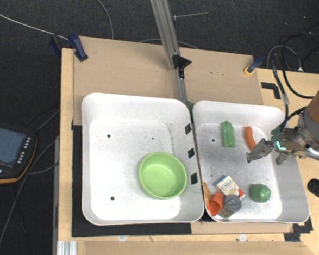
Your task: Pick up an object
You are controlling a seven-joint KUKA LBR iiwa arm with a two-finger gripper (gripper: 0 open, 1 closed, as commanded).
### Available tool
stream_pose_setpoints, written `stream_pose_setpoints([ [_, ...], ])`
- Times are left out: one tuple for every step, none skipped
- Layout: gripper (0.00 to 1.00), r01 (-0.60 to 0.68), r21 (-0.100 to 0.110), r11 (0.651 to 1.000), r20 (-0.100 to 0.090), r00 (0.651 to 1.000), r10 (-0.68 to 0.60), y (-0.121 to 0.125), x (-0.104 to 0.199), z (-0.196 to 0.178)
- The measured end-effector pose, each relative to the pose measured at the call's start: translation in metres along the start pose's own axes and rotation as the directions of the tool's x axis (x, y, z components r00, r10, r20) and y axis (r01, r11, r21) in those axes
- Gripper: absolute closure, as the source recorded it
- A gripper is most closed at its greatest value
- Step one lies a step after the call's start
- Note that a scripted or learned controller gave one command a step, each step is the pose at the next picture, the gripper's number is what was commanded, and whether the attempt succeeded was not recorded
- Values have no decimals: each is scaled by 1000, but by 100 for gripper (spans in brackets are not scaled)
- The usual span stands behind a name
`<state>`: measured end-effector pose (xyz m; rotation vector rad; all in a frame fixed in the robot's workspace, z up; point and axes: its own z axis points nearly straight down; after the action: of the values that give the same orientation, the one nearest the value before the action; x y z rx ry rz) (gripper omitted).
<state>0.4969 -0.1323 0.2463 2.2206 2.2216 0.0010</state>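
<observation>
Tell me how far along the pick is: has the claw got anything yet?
Nothing looks picked yet. The claw hangs over the right bin with nothing between its fingers. The orange carrot-like piece, green block, green ball and corner clutter all lie in the bin. Left: choose one, descend, grasp, lift.

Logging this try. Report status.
Gripper above right bin, nothing between fingers. Orange carrot just beside it, untouched. Green bowl in left bin.

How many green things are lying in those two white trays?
3. A green bowl sits in the left tray. In the right tray, a green stick lies near the back and a green ball near the front. The front pile might hide more.
</observation>
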Motion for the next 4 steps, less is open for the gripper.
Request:
stream_pose_setpoints([
  [0,0,0,1000,0,1000,0,0,0,0],
  [0,0,4,1000,-1,1000,0,9,2,47],
  [0,0,5,1000,-1,1000,0,15,0,107],
  [0,0,4,1000,-1,1000,0,14,1,153],
])
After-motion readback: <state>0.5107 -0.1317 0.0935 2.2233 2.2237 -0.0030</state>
